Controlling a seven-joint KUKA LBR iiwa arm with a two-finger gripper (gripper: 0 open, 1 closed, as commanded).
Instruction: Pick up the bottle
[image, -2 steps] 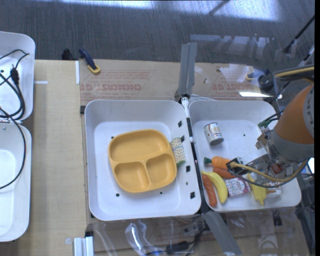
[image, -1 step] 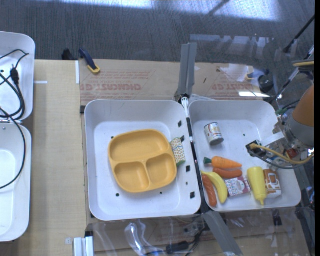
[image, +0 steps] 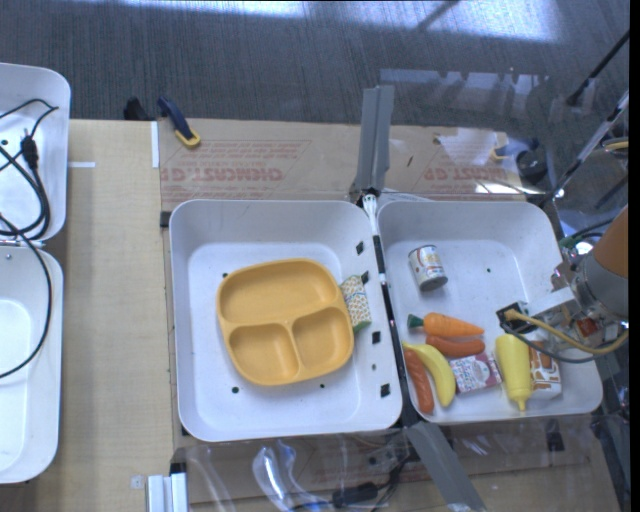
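Note:
The bottle (image: 513, 368) is yellow with a narrow nozzle and lies along the front right of the right bin (image: 470, 222), nozzle toward the front rim. It rests between a small pink-and-white carton (image: 476, 373) and an orange-and-white carton (image: 545, 368). My gripper (image: 572, 322) reaches in from the right edge. It sits low over the bin's right side, just behind and to the right of the bottle. Nothing can be seen held in it.
The right bin also holds a tin can (image: 428, 267), a carrot (image: 452, 325), a red sausage (image: 455, 346), a banana (image: 437, 370) and a hot dog (image: 418, 378). In the left bin (image: 200, 300) are a yellow divided plate (image: 285, 322) and a patterned sponge (image: 356, 301).

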